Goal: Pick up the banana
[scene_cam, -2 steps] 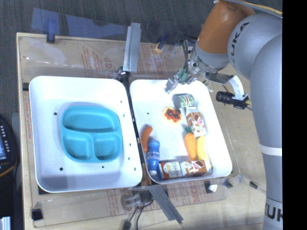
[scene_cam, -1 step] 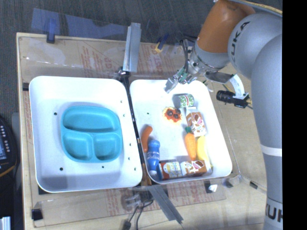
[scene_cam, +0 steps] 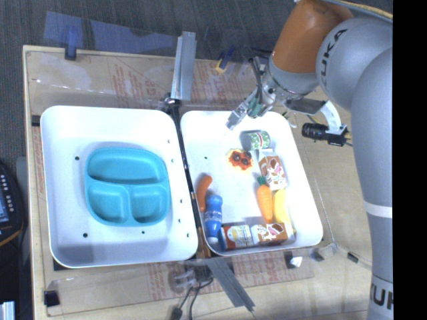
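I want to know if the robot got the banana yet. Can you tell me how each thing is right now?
Gripper: up over the right bin's far edge, holding nothing.
Banana: lying flat in the right bin, untouched.
Carrot: lying beside the banana.
Blue bottle: on its side.
Can: on its side.
Blue tray: flat in the left bin.

Arm (scene_cam: 353, 65): grey casing carries dark letters "UKA", first letter cut off by orange band. More lettering low on same arm near bottom edge, partly cropped, not readable. Bench board (scene_cam: 120, 79): faint reddish print across surface, too blurred to read. Cartons (scene_cam: 257, 234) in right bin (scene_cam: 303, 205): printed labels, too small to read.
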`<state>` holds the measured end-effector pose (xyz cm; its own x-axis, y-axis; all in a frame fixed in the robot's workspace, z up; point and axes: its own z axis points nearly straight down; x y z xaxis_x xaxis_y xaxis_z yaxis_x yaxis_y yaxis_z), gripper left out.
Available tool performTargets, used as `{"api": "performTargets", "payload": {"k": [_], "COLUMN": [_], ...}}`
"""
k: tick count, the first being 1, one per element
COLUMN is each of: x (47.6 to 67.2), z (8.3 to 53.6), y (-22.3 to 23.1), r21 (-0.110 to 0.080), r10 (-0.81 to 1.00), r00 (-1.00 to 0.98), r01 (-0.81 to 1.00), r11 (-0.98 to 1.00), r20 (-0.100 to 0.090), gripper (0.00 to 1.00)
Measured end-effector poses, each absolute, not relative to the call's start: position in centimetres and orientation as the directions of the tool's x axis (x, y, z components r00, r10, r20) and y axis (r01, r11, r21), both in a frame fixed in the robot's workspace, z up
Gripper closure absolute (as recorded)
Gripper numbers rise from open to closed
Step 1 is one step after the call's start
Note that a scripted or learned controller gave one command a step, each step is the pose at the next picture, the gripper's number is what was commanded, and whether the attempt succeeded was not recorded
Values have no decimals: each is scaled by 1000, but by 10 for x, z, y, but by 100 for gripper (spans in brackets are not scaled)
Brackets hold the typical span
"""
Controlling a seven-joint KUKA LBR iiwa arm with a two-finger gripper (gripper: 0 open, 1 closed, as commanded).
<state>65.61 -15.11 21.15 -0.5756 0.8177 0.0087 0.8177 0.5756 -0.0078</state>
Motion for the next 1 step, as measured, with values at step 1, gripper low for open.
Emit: {"api": "performTargets", "payload": {"k": [1], "x": [657], "z": [207], "y": [-158], "r21": [-6], "r10": [727], "r00": [-686], "r01": [727], "r11": [686], "r20": [11], "gripper": [100]}}
